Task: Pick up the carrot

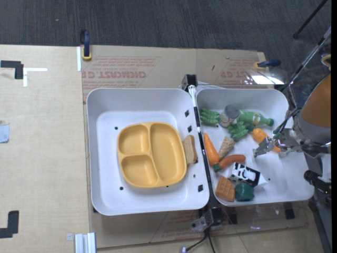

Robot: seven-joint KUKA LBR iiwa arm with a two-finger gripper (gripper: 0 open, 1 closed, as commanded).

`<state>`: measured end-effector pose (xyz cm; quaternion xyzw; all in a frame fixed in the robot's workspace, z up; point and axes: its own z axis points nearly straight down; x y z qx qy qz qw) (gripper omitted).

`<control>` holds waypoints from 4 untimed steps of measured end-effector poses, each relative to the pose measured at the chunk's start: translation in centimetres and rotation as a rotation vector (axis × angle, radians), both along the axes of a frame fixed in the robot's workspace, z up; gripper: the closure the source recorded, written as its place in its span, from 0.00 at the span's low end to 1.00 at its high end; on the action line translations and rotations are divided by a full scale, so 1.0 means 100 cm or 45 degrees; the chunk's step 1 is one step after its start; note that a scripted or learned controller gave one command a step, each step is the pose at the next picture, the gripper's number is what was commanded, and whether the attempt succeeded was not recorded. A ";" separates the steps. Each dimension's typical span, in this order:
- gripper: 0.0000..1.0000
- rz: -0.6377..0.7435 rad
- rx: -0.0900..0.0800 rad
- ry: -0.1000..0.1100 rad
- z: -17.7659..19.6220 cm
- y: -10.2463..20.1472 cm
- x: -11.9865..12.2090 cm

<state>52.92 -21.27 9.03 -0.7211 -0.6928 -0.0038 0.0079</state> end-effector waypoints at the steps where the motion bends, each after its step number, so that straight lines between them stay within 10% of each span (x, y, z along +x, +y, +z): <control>1: 0.00 -0.268 -0.025 -0.003 0.001 0.031 0.057; 2: 1.00 -0.257 -0.029 -0.001 0.010 0.031 0.057; 3: 1.00 0.087 -0.021 -0.003 0.001 0.047 0.042; 4: 0.00 0.086 -0.021 -0.004 0.001 0.047 0.042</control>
